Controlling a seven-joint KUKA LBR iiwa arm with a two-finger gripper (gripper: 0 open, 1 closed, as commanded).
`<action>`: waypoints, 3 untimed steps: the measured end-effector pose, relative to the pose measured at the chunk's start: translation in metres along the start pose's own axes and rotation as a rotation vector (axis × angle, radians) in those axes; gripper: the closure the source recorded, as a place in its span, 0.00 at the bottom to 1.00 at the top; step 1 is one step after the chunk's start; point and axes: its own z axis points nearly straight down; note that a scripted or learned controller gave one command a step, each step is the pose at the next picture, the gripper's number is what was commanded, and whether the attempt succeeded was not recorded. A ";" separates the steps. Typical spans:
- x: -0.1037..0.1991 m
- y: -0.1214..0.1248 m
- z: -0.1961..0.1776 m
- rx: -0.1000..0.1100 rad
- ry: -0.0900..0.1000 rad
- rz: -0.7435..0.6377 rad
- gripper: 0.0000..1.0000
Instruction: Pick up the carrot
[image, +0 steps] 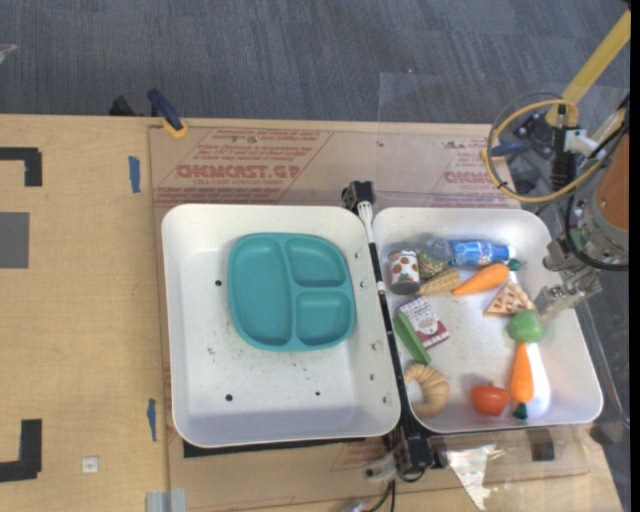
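Watch it: gripper (566, 296), can't tell its state, hangs by the right bin (590, 372) edge; carrot (482, 278) touches the pizza slice (509, 300), so you may snag that.

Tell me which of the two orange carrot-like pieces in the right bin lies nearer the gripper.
The upper carrot, lying slantwise beside the pizza slice, is nearer the gripper. The other orange piece stands lower, by the tomato.

robot lab: taped plywood bench (80, 300), two white bins (190, 400), loose cables (520, 130)
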 end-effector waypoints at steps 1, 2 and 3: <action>-0.004 0.000 0.003 -0.005 -0.006 -0.005 0.00; -0.005 0.030 0.086 -0.001 -0.003 -0.049 0.00; -0.004 0.074 0.092 0.006 0.000 0.439 0.00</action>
